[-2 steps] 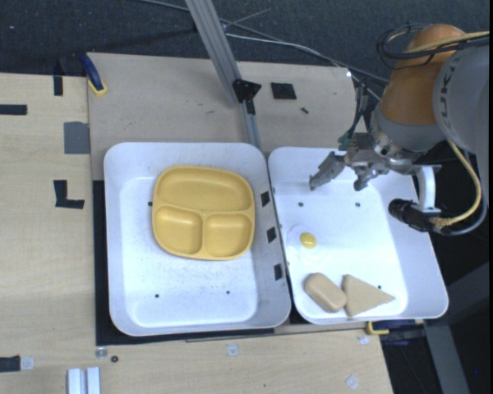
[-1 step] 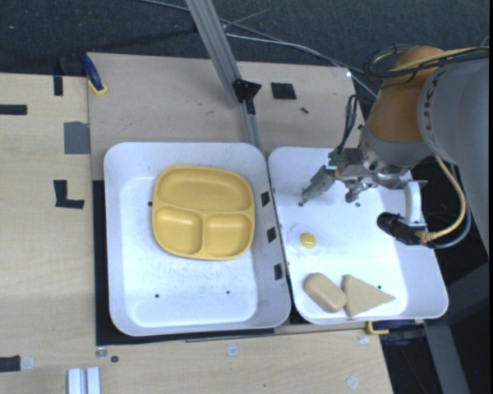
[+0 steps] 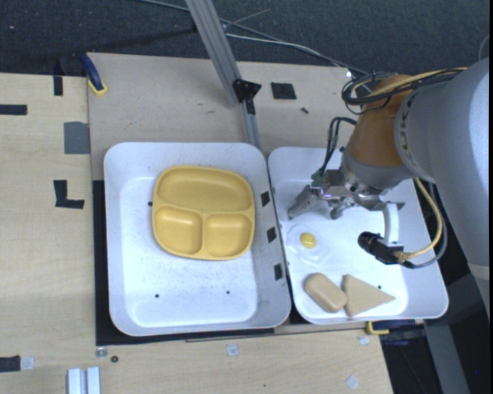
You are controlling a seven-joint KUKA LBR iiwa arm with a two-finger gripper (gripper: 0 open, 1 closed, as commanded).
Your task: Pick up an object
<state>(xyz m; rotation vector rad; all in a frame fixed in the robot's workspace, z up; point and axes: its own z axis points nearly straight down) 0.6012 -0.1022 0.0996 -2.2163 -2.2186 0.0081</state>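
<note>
Tan bench (image 3: 172, 97) with two white bins: left bin (image 3: 119, 236), right bin (image 3: 423, 298), side by side.

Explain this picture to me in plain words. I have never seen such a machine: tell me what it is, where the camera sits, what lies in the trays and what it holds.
One camera looks down at a slant on a bench with two white trays. The grey and orange thing on the right is a robot arm; its claw hangs over the right tray, nothing visibly between its fingers. The left tray holds a yellow divided plate. The right tray holds a fried-egg toy, a tan bread roll and a tan wedge.
</note>
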